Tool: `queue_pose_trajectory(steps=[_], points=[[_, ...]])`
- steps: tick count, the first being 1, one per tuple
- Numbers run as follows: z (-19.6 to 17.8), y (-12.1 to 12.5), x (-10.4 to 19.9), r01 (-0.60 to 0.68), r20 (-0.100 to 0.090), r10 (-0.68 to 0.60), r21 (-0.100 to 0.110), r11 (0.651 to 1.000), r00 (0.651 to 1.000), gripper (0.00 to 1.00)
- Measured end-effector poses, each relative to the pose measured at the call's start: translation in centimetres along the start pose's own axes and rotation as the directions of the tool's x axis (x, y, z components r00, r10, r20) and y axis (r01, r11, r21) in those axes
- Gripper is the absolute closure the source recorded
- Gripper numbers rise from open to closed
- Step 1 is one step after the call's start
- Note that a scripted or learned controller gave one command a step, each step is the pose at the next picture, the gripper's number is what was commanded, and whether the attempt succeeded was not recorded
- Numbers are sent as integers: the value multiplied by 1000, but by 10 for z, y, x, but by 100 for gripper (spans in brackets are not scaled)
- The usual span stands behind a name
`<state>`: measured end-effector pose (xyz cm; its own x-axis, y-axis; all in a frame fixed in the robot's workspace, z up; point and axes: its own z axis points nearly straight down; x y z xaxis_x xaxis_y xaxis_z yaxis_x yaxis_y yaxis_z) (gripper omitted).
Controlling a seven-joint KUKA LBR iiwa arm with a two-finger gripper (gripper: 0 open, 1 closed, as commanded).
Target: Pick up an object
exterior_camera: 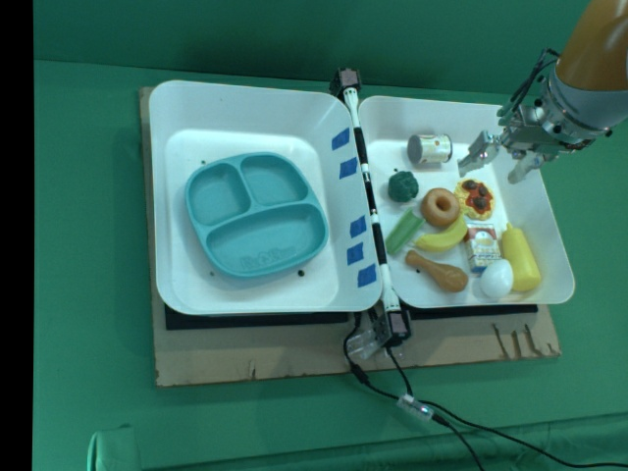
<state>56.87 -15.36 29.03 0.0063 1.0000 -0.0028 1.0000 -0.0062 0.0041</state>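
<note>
The right bin [549,226] holds several toy foods: a small can [429,149] lying on its side, a dark green broccoli [402,186], a glazed doughnut [440,206], a pizza slice [477,196], a banana [444,235], a green pod [403,232], a drumstick [438,271], a small carton [482,245], a white egg [497,279] and a yellow bottle [521,257]. My gripper [500,159] hangs above the bin's upper right part, just above the pizza slice, open, with nothing between its fingers.
The left bin [167,126] carries a teal divided plate [257,214]. A divider bar with blue tape marks [361,204] runs between the bins. Cables [412,405] trail off the bench's front edge. Green cloth surrounds the bench.
</note>
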Motion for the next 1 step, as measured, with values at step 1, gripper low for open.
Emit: queue_pose_trajectory(steps=[1], points=[[80, -85, 19, -1, 0, 1, 1, 1000, 1000, 0]])
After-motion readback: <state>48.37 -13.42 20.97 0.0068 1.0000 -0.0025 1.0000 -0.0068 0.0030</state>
